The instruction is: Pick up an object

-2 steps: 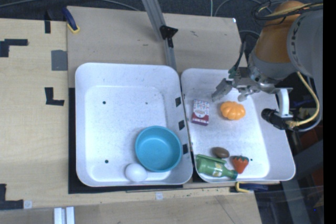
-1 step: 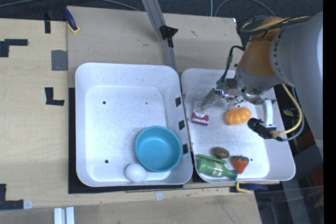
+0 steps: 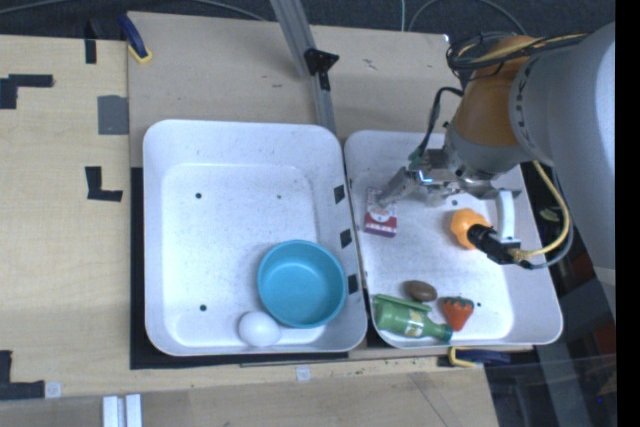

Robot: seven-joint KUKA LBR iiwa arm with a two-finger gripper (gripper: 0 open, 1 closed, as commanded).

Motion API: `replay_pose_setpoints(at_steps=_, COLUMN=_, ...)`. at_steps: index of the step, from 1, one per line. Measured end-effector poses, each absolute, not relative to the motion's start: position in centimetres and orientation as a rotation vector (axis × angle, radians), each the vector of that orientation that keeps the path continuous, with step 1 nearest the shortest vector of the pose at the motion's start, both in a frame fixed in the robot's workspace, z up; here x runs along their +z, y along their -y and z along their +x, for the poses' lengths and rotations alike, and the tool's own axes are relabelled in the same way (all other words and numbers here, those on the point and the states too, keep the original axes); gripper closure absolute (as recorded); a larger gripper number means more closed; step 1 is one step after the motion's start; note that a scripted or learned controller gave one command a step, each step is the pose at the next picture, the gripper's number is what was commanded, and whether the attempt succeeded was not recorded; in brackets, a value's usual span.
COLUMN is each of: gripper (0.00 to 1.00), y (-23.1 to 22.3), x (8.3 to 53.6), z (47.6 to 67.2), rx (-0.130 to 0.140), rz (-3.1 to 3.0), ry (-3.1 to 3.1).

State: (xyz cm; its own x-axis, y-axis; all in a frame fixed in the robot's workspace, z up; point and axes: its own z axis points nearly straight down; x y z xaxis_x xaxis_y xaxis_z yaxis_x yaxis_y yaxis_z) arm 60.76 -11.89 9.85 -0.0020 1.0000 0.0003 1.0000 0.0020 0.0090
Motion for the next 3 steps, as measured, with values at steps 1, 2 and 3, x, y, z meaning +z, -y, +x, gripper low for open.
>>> replay_pose_setpoints(at_steps=1, gripper=1.00, y=11.8, x=11.0, z=60.9, rx=0.014, rz=2.211, ry=-2.219)
replay_pose_setpoints(at_steps=2, gripper=1.00, y=12.3, x=15.5, z=61.4, rx=0.002, rz=2.219, ry=-2.221)
replay_pose_setpoints(at_steps=3, gripper=1.00, y=12.2, x=19.7, z=61.2, rx=0.003, rz=2.218, ry=-2.221)
